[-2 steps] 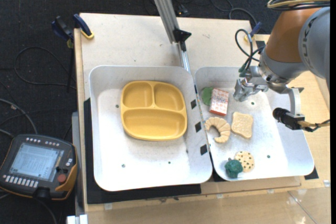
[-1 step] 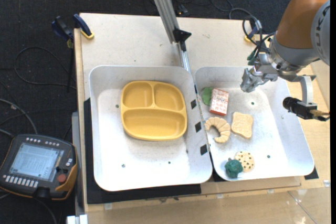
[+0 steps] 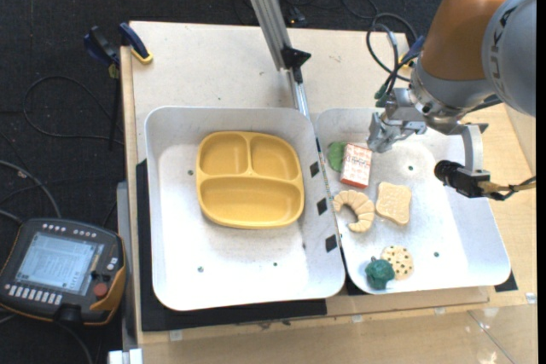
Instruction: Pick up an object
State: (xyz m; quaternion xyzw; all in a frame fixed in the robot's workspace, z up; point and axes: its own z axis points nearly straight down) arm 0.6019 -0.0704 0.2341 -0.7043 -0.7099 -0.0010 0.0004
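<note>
Red carton (image 3: 357, 164) just below-left of end effector (image 3: 381, 135), right bin (image 3: 461, 243).

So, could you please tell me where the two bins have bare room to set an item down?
The right bin has bare floor right of the toast slice and cookie. The left bin offers only a margin around the yellow tray, widest below it. It is crowded along the right bin's left side: red carton, croissant, broccoli, with the end effector above.

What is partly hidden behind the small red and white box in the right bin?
A green piece shows at the box's left edge; the box covers the rest, so its shape is unclear.
</note>
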